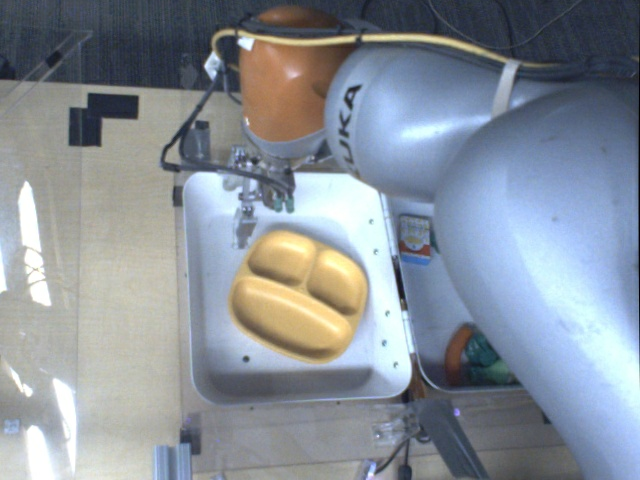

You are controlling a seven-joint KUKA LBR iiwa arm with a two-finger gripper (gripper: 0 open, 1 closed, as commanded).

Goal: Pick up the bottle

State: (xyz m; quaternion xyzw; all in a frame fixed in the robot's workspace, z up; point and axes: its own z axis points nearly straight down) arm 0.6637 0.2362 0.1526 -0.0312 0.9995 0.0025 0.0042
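The big grey arm (480, 168) has the letters "KUKA" (346, 126) on it in black. They run up its side, next to the orange band (285, 78). A small box (415, 238) in the right bin (426, 303) has a label in red, white and blue. The words on it are too small to read.

The worktop (100, 268) is pale wood with shiny spots of light on its left side. It has black block marks (100, 116) near the top left corner. Behind it is a dark floor (150, 8) that looks like carpet. A black cable (480, 8) lies on the floor, and a yellow cable (430, 40) runs along the top of the arm.

The tool (262, 196) hangs over the back of the left bin (200, 368), just above a yellow tray (298, 293) that has three dips in it. I cannot tell if the tool is apart or together, and I see nothing held in it.

The arm covers most of the right bin. An orange and green thing (475, 356) peeks out from under the arm near the front of that bin. Too much of it is hidden to tell what it is, so I cannot tell where the bottle is.
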